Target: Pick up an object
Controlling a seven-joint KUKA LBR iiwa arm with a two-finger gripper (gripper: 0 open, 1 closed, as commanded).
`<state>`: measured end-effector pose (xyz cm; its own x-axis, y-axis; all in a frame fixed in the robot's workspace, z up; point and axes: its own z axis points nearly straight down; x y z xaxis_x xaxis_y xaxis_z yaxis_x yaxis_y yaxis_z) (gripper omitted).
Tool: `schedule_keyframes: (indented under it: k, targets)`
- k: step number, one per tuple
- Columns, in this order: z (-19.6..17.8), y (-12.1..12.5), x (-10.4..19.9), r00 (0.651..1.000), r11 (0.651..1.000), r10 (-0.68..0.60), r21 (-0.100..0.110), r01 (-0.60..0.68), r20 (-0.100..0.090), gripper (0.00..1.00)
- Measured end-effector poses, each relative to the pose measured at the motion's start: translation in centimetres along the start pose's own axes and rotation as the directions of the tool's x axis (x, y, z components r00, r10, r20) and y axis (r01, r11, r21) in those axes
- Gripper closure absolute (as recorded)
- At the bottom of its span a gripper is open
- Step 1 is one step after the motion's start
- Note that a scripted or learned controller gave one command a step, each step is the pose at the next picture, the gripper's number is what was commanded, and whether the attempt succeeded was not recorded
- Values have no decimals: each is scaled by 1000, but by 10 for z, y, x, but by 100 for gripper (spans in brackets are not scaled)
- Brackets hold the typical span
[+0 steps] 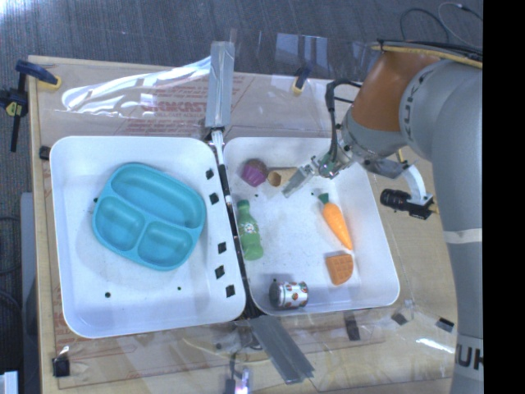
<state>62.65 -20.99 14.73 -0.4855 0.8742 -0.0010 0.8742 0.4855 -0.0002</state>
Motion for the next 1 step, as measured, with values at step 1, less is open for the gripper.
schedule_keyframes:
  k: [1]
  targets:
    - [56, -63, 35, 999, 999, 36, 2, -36, -4, 0]
